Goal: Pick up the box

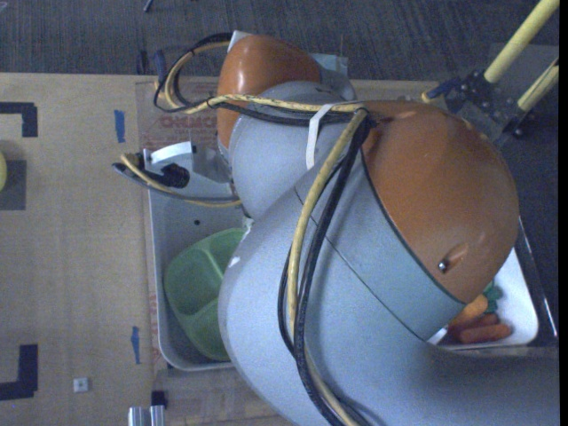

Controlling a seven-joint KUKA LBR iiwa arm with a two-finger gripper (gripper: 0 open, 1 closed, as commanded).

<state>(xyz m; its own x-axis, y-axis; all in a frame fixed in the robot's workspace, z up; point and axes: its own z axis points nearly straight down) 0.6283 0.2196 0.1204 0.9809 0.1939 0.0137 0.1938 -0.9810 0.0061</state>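
My grey and orange arm [355,238] covers most of the camera view and hides both bins' middles. The wrist reaches down toward the far end of the left bin [161,238], and the gripper itself is hidden under the arm. No box can be made out among the parts of the bins that show. A light green divided bowl [200,291] lies in the left bin, partly under the arm.
Orange carrot-like pieces [479,325] lie at the near right corner of the right bin [531,313]. The wooden bench [71,264] with black and blue tape marks spreads to the left. A yellow object [3,171] sits at the left edge.
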